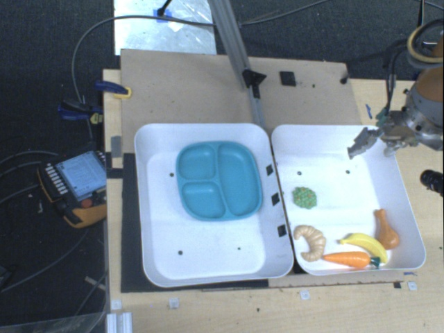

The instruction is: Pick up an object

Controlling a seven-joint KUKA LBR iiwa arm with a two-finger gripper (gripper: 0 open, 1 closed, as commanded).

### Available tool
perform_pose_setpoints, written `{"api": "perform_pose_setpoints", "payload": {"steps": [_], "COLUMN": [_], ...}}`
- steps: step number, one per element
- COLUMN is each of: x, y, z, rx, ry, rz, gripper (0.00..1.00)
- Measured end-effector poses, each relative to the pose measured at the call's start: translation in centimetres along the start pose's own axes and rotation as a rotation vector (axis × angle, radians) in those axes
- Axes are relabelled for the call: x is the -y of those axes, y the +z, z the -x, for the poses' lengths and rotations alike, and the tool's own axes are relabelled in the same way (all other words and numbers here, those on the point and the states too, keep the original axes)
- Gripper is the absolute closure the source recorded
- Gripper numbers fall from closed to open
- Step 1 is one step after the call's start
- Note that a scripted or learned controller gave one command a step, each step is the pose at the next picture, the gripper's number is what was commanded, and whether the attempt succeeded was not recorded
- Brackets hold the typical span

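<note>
i see the gripper open with nothing in it over the right bin, and i would take the croissant at the bin's near side across its middle, probably light, stiff plastic.

Setting: a robotics lab or test bench is indicated.
Arm: a grey arm with its gripper is seen over the upper right of the right bin.
Bench: a plain brown board is laid behind and to the left of the gripper, bearing two white bins; the left bin is set well left of it.
Contents: toy food is found below the gripper, a blue divided plate far to its left.
Clutter: loose cables, clamps and a handheld control unit are scattered on the dark floor far left of the gripper.
Fixture: a metal pole is mounted up and left of it.
</note>
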State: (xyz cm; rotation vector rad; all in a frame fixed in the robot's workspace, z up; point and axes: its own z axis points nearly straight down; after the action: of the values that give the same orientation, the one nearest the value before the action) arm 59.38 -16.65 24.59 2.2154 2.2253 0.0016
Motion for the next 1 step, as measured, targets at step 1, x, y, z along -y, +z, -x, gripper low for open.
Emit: {"api": "perform_pose_setpoints", "payload": {"steps": [1], "x": [-0.89], "y": [5.02], "z": [0.44], "rx": [0.000], "ry": [0.003], "rz": [-0.003], "gripper": [0.00]}}
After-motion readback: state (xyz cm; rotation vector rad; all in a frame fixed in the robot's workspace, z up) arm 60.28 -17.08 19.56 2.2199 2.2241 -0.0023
